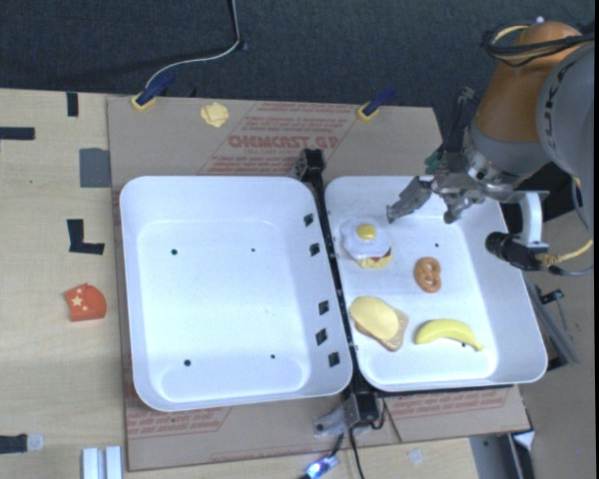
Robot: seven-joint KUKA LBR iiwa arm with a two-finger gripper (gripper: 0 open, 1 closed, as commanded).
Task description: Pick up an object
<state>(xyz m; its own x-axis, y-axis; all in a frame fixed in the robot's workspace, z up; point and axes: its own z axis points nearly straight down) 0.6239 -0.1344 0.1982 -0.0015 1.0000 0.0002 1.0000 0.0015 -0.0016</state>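
Cardboard-topped surface (280, 143) carries two white bins: left bin (140, 267) at frame centre-left, right bin (499, 327) holding a fried-egg toy (365, 238), pretzel (428, 273), bread slice (379, 322) and banana (447, 334). Hand (426, 201) sits over the right bin's upper part, fingers spread, pinching nothing, just right of and above the egg. Small red object (86, 302) lies at far left, yellow bit (215, 115) up top.

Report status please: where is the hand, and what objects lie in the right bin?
Hand above right bin, nothing between its fingers. Egg toy nearest, pretzel, bread, banana further. Path unobstructed.
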